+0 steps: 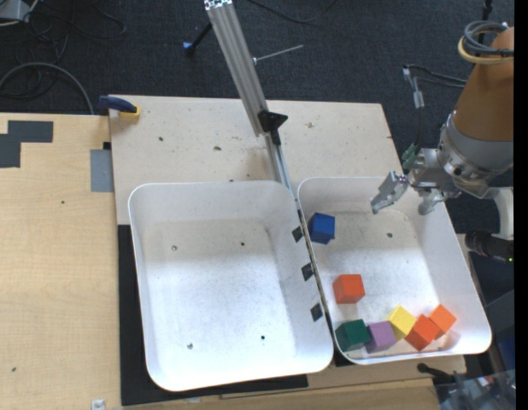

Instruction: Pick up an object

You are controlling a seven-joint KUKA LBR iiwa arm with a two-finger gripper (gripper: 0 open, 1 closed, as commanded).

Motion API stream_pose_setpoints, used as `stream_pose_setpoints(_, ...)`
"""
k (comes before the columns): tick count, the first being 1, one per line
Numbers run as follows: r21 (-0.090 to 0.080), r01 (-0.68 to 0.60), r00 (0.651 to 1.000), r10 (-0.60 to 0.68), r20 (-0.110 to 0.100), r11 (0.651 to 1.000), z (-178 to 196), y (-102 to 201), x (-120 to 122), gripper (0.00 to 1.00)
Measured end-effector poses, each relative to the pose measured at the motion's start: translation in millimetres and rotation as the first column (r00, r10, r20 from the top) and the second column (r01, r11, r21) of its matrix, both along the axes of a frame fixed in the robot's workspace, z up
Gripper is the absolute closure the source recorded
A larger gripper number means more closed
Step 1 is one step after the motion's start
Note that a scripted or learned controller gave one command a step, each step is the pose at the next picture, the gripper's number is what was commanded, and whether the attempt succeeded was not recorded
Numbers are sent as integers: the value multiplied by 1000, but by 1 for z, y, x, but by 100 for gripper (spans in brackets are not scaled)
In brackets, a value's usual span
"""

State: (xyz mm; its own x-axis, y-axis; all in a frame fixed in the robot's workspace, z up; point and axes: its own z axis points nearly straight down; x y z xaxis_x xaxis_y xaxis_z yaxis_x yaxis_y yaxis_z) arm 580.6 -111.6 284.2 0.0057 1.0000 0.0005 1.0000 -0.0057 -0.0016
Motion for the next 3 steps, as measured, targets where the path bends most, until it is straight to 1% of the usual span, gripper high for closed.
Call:
stream_pose_setpoints(1,0,-4,1000,4,-8,1000,-70,-30,17,0)
stream_pose_setpoints(2,-2,-7,1000,7,8,1000,77,-14,-30,0)
stream_pose_setpoints(3,2,-4,1000,4,-10,1000,0,15,-92,0)
